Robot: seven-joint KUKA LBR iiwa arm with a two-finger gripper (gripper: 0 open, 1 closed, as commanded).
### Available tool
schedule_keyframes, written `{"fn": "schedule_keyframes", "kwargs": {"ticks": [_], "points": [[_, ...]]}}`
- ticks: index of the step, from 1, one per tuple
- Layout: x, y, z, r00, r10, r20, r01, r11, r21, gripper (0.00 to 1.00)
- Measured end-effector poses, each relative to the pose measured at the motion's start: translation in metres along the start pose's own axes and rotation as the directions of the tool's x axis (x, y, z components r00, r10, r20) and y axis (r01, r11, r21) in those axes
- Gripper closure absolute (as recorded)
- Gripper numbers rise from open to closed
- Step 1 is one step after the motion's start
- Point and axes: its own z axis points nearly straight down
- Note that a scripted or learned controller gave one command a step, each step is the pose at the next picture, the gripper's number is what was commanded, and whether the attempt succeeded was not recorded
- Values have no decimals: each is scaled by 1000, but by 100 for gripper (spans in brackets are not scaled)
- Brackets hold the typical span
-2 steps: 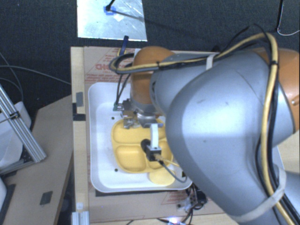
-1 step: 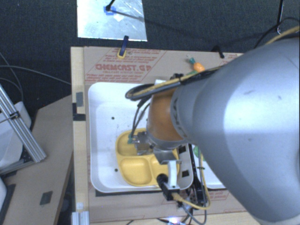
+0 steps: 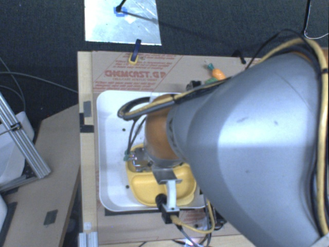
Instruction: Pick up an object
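Note:
A yellow object (image 3: 145, 186) lies in the near part of the left white bin (image 3: 109, 138). The grey arm with its orange band (image 3: 158, 137) reaches down over the bin, and the wrist hides much of the yellow object. The gripper (image 3: 134, 159) sits low over the left part of the yellow object, where metal parts show. Whether anything is between the fingers is hidden by the wrist.
The arm's large grey body (image 3: 257, 153) covers the right bin. A small orange and green object (image 3: 216, 74) lies on the cardboard behind the bins. A blue and yellow clamp (image 3: 135, 53) sits at the cardboard's far edge. Cables loop around the wrist.

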Motion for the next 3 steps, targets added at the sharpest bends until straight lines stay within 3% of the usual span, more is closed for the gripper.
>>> {"fn": "schedule_keyframes", "kwargs": {"ticks": [1, 2, 3], "points": [[27, 22, 3, 1000, -1, 3, 1, 1000, 26, 100], [21, 68, -112, 1000, -1, -1, 1, 1000, 15, 100], [38, 58, -136, 1000, -3, 1, 3, 1000, 26, 100]]}}
